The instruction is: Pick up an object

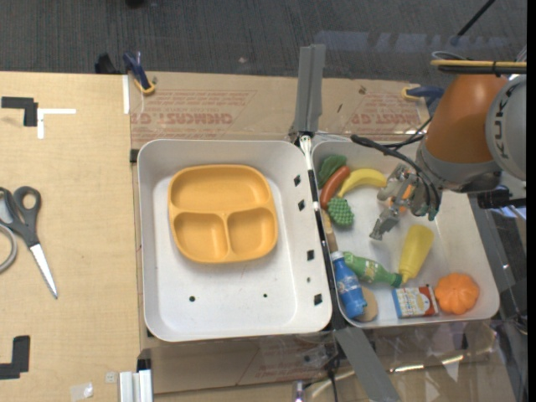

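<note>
On the far left we see scissors (29, 233) lying on the table (75, 308). Next comes the left bin (159, 308) with a yellow tray (223, 212) inside. In the right bin (481, 249) lie a banana (362, 180), a blue bottle (347, 285), a yellow bottle (415, 252) and an orange pumpkin (457, 292). The jaws (387, 222) hang just left of the yellow bottle, holding nothing; how wide they stand we cannot tell.

Bright even overhead light, soft shadows, mild glare on white bins (151, 249), sharp focus
</note>
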`<state>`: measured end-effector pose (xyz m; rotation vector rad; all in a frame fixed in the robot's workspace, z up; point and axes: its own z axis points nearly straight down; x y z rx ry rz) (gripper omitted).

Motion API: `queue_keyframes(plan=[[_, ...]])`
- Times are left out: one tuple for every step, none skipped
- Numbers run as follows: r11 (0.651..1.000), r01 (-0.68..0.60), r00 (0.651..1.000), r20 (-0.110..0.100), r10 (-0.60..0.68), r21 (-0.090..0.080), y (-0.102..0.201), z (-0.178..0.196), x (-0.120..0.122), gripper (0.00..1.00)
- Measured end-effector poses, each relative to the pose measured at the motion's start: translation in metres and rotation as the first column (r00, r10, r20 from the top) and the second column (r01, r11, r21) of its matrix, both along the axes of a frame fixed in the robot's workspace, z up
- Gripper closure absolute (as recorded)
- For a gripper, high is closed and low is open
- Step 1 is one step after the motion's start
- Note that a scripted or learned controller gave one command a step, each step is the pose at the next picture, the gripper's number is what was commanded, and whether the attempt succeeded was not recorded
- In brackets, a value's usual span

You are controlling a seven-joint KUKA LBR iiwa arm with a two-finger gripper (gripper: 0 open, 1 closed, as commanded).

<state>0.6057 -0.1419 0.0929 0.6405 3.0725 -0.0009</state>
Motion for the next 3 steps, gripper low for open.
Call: queue_keyframes(plan=[[1.000, 0.022, 1.000, -0.022, -0.022, -0.001, 0.028, 0.005, 0.037, 0.00], [1.000, -0.006, 1.000, 0.002, 0.006, 0.000, -0.020, 0.001, 0.002, 0.00], [0.997, 0.074, 0.997, 0.005, -0.074, 0.000, -0.019, 0.002, 0.029, 0.00]])
